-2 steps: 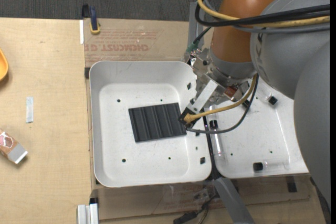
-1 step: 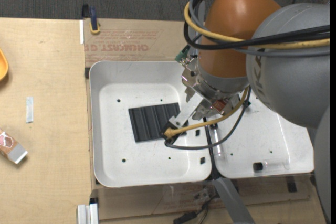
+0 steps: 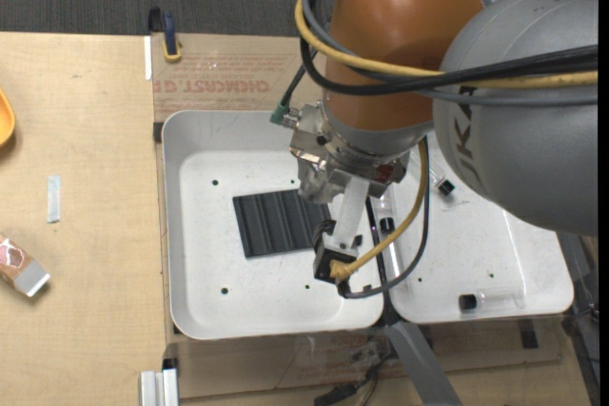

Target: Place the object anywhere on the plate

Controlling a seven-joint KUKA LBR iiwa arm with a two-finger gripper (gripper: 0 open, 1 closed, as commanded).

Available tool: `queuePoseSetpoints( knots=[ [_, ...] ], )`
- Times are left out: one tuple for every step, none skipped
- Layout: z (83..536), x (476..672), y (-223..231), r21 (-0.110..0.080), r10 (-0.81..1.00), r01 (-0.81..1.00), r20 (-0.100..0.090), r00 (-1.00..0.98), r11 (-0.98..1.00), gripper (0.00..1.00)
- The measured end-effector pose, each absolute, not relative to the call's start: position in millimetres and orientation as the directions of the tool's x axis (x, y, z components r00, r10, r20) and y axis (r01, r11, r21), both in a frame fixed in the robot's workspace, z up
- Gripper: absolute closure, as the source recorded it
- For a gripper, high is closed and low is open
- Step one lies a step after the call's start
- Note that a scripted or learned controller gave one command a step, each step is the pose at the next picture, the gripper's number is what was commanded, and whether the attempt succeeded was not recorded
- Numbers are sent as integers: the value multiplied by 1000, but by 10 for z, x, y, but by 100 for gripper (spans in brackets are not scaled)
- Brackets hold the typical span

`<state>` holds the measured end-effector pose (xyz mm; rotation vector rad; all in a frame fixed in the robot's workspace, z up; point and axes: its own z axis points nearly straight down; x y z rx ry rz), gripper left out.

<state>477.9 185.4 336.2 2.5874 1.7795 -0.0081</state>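
Note:
A dark ribbed rectangular plate [image 3: 274, 223] lies flat in the middle of the left white bin [image 3: 190, 299]. My gripper [image 3: 320, 189] hangs below the orange wrist, over the plate's right edge. The wrist and its cables hide whatever is under the gripper and the right end of the plate.
The right bin [image 3: 533, 290] holds a small black piece [image 3: 444, 188] near its back left and another small black piece [image 3: 467, 302] near its front rim. A cardboard sheet [image 3: 228, 76] lies behind the left bin. On the wooden bench to the left are a pale strip [image 3: 53, 200] and a small packet [image 3: 23, 267].

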Motion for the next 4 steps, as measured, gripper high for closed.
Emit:
queuePoseSetpoints(
  knots=[
    [3320,4776,2030,-6,995,995,-3,-101,101,100],
    [2653,5134,1859,-5,972,972,-2,-236,236,100],
    [2689,5532,1720,-3,988,988,-4,157,-157,100],
    [2850,5671,1447,-2,940,940,-4,342,-342,100]
  ],
)
